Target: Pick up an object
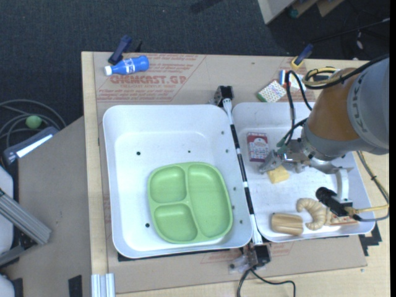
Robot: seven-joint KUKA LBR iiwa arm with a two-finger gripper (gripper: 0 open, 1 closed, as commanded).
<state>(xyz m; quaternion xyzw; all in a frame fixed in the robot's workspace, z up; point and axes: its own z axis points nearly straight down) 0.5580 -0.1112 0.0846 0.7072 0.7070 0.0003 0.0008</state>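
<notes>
Partly, arm (346,113) hides right bin (263,111).

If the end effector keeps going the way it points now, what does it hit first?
Probably the yellow block, just below the end effector in the right bin. Depth is unclear from one slanted view.

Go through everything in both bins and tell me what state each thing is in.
Green tray: right way up, flat in the left bin, its compartments bare.
Red box: lying flat, right bin.
Yellow block: lying loose under the hand.
Bread roll: on its side.
Hand: low over the right bin.
</notes>
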